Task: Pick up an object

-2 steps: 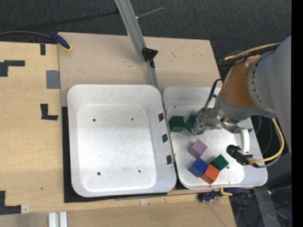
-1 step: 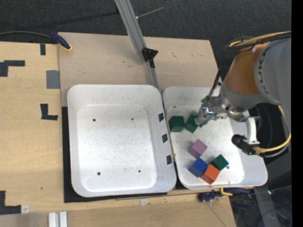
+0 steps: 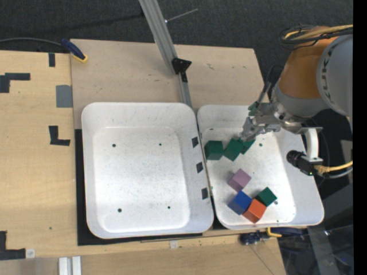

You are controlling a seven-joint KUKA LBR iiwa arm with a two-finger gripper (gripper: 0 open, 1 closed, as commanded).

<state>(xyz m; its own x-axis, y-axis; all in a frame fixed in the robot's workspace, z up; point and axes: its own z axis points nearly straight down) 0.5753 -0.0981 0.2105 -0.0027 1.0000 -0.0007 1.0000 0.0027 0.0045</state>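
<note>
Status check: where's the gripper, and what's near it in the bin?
Gripper low in right bin, on green blocks. Grasp unconfirmed. Purple block, blue block, orange block clustered nearer front.

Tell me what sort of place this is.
Probably a robotics lab set up for grasping trials. A grey and orange arm reaches its hand into the right of two white bins, which holds small coloured blocks, on a plywood bench.
</note>
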